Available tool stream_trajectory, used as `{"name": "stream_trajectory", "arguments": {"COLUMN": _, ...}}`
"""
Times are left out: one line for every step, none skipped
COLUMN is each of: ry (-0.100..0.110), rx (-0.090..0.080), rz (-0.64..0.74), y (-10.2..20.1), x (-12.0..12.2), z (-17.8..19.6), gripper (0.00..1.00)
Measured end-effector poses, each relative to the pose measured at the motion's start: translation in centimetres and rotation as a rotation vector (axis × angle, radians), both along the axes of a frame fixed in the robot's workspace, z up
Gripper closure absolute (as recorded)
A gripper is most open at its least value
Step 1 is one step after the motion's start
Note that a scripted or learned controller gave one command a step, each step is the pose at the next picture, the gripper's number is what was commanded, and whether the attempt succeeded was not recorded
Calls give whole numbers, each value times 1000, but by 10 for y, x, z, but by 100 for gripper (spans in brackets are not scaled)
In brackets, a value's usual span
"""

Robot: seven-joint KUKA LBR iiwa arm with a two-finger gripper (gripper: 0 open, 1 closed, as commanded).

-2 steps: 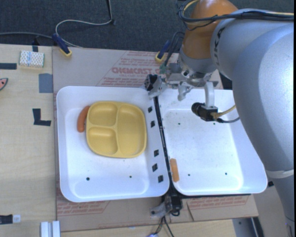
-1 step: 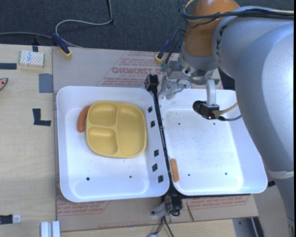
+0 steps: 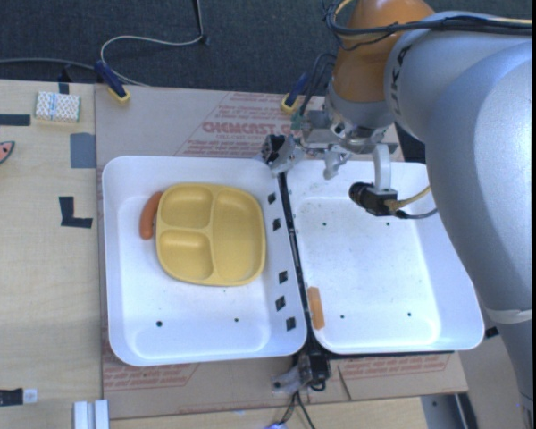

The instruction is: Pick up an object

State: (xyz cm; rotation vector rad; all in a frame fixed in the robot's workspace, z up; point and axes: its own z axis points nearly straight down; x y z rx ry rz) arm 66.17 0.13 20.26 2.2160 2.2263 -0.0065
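A yellow divided plate (image 3: pixel 211 233) lies flat in the left bin, an orange sausage (image 3: pixel 147 216) touching its left edge.

A yellow plastic plate with three compartments (image 3: pixel 210 233) lies in the left white shallow bin (image 3: pixel 134 324), an orange sausage-shaped toy (image 3: pixel 147 216) touching its left edge. A small orange piece (image 3: pixel 315 306) rests against the right white bin's (image 3: pixel 429 320) left wall. The pincer (image 3: pixel 335 161) hangs over that bin's far edge.
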Motion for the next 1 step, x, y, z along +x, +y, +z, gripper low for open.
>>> {"name": "stream_trajectory", "arguments": {"ry": 1, "rx": 0, "rz": 1, "y": 1, "x": 0, "z": 9, "gripper": 100}}
